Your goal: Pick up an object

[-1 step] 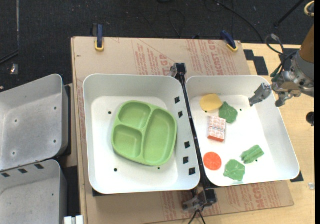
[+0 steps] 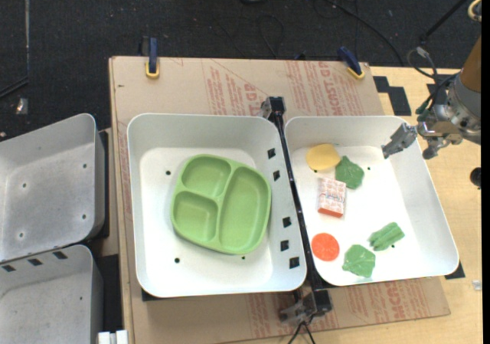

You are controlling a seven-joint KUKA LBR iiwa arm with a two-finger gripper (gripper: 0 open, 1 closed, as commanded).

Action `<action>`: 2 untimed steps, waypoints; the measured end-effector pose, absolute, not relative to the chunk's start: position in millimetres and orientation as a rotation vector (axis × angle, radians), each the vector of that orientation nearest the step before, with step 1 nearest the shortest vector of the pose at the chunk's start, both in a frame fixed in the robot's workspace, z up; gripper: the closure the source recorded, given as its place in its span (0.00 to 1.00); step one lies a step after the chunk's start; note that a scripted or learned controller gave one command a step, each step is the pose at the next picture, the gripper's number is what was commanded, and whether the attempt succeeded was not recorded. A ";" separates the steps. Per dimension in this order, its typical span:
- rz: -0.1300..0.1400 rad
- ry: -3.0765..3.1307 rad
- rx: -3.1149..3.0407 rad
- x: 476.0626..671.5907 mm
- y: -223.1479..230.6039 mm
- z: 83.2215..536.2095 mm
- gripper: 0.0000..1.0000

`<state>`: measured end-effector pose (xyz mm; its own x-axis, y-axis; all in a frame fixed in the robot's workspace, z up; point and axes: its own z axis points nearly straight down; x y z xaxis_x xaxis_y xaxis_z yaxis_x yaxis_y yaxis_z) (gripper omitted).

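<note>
Gripper (image 2: 411, 141) poised at upper-right corner of right bin (image 2: 429, 189), over the rim, arm coming in from the right. Jaws spread wide, 2 dark fingers (image 2: 398, 140) splayed apart, nothing between them — no hold on anything yet.

Task leaves choice of object open; all 6 candidates sit in right bin. Yellow rounded piece (image 2: 323, 156) near top-left of that bin, touching or just beside a green leafy toy (image 2: 350, 172) to its right. Small red-and-white box (image 2: 331, 198) below those, roughly mid-bin, lying flat. Orange disc (image 2: 325, 247) near lower-left, just beside another green leafy toy (image 2: 359, 260); 3rd green piece (image 2: 387, 236) further right, apart from the others. Left bin (image 2: 145, 181) holds a green divided plate (image 2: 221, 203) w/ 3 compartments — well apart from gripper, prob. not the target.

Handling, as judgement: all look like light plastic play-food, stiff, smooth, likely a bit slippery. Nearest to gripper = upper green leafy toy; irregular lumpy shape, so best pinched across narrowest part, jaws straddling middle. Box looks easiest overall — flat parallel sides, close across the short width. Disc poorest pick — thin, flat on floor, little edge to catch. Yellow piece rounded, could squirt out if gripped off-centre. Risk w/ the yellow/green pair: so close that 1 finger may land on the neighbour.
</note>
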<state>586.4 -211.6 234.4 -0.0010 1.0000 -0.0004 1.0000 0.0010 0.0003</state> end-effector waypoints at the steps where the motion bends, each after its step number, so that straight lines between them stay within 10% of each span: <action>1: -0.003 2.223 2.224 583.8 -206.9 190.4 0.00; 2: -0.005 2.223 2.227 578.5 -208.1 126.9 0.00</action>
